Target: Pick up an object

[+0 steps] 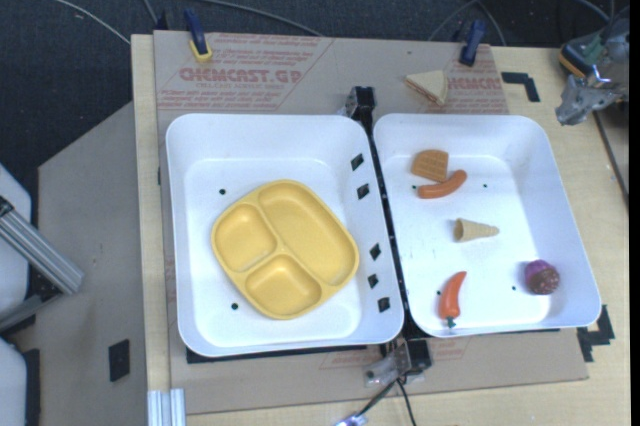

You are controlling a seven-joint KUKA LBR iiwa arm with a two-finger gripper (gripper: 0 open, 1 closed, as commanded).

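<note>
White bins (185, 214) side by side on bench (260, 74). Yellow tray (285, 247) in left bin. Right bin: brown bread piece (430, 164), orange sausage (441, 185), cone (475, 231), red chili (452, 295), purple ball (542, 277). Sandwich wedge (428, 86) on bench above. Claw (590, 79) far upper right, off bins; open or shut, cannot tell. Nothing picked yet. Whole job left, looks like.

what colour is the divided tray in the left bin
Yellow. The divided tray shows plainly in the camera view, lying in the left bin.
</note>
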